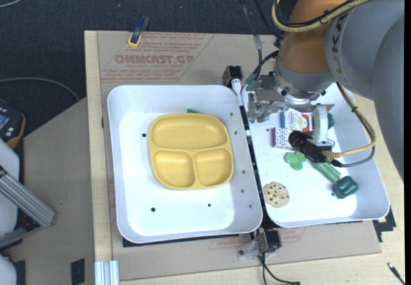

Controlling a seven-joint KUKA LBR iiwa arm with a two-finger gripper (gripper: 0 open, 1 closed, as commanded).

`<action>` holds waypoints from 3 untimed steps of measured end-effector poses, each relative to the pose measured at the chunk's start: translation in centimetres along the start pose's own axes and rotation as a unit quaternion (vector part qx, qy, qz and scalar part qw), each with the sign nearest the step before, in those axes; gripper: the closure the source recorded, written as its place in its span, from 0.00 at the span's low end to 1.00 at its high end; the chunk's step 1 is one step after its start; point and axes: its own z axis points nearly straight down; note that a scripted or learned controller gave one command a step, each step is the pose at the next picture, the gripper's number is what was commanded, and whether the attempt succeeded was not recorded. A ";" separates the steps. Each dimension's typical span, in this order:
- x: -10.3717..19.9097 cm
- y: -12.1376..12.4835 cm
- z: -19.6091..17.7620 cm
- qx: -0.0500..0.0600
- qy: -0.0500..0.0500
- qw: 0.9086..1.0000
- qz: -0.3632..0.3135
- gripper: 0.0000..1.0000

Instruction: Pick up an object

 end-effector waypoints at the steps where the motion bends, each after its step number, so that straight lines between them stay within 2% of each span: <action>1: 5.5 3.2 -1.0 -0.001 0.001 1.000 -0.001 1.00; 2: 6.3 4.1 -1.7 -0.001 0.000 1.000 0.002 1.00; 3: 7.3 3.4 -1.7 0.003 0.000 1.000 0.003 1.00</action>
